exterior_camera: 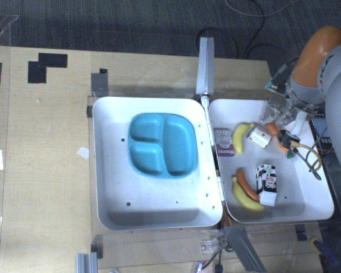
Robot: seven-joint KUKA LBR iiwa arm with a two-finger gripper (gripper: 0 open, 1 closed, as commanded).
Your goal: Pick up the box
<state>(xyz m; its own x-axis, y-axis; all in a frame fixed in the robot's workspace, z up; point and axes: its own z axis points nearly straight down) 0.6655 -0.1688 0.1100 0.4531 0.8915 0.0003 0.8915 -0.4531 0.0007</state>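
A small black-and-white box [266,183] lies near the front of the right bin [307,209], next to a banana with a red sausage-like piece on it [246,193]. A flat maroon box [223,141] lies against the bin's left wall. My gripper [274,120] hangs low over the back of the right bin, above a small white block [259,139] and an orange carrot-like piece [277,136]. It is well behind the black-and-white box and to the right of the maroon one. I see nothing held in it.
A second banana [239,137] lies between the maroon box and the white block. The left bin [111,169] holds a blue divided tray [162,144]. Cables [304,152] trail off the wrist along the right bin's right side.
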